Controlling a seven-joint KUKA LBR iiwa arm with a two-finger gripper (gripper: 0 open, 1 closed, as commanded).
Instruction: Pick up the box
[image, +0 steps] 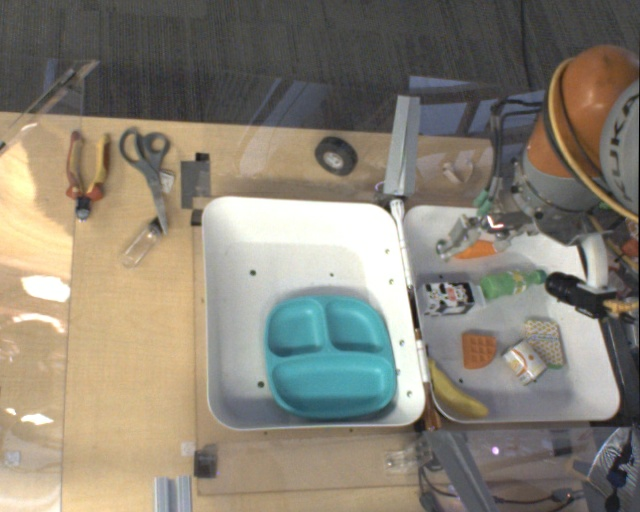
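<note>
Hand (455, 243) above right bin's far edge; box (446, 297) apart

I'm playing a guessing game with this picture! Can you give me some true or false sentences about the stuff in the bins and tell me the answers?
1. The teal plate lies in the left bin. True.
2. The banana sits in the middle of the left bin. False: it lies at the near left corner of the right bin.
3. The scissors lie on the bench, outside both bins. True.
4. The green bottle stands upright. False: it lies on its side.
5. The end effector is above the far part of the right bin. True.
</note>
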